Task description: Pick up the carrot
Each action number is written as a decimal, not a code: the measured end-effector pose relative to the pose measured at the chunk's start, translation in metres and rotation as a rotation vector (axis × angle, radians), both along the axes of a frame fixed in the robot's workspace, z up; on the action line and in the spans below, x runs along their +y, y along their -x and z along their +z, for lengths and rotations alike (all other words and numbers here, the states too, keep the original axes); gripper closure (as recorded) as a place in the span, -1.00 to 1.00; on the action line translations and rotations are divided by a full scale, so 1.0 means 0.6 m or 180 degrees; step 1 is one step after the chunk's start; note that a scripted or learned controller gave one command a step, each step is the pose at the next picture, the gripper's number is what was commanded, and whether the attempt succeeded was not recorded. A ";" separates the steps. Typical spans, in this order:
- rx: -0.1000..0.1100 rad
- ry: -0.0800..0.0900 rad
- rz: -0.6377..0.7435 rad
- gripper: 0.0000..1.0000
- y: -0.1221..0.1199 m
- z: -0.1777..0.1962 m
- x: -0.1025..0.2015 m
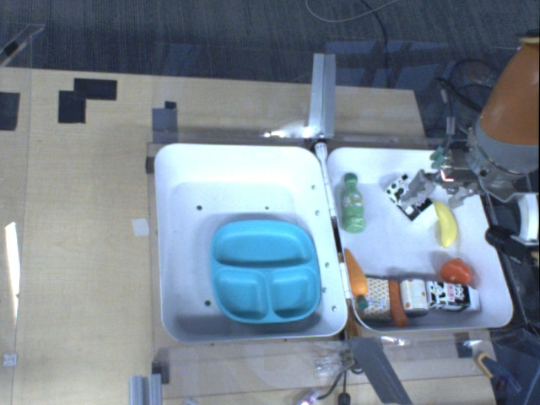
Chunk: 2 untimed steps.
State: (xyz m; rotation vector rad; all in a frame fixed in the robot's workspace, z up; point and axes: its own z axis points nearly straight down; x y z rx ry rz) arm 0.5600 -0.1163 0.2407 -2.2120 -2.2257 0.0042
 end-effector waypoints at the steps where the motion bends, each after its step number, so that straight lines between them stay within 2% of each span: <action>1: -0.0002 -0.0001 -0.0053 -1.00 0.076 -0.178 -0.054; 2: -0.0042 -0.0003 0.0442 -1.00 0.115 -0.254 -0.131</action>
